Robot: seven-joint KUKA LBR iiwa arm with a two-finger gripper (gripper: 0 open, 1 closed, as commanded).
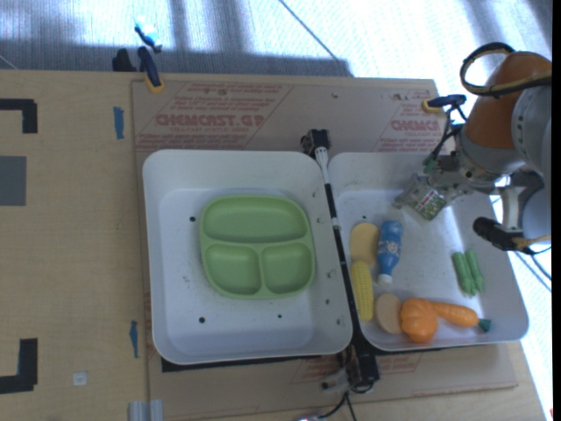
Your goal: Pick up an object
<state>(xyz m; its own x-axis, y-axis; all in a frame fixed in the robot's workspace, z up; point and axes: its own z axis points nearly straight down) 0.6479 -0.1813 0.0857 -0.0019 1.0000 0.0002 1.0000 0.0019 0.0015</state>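
Carrot (pixel 438 316) in right bin (pixel 504 327), at 5 o'clock corner, long axis 9-to-3, tip toward 3. Corn (pixel 362 289), bottle (pixel 389 249) stand 12-to-6. Gripper (pixel 427 198) at 12 o'clock; cannot tell its opening, blurred.

Pale wood bench (pixel 61 261) fills the left, a brown board (pixel 263 112) lies across it, and beyond, grey floor (pixel 263 16) striped with sunlight and shadow.
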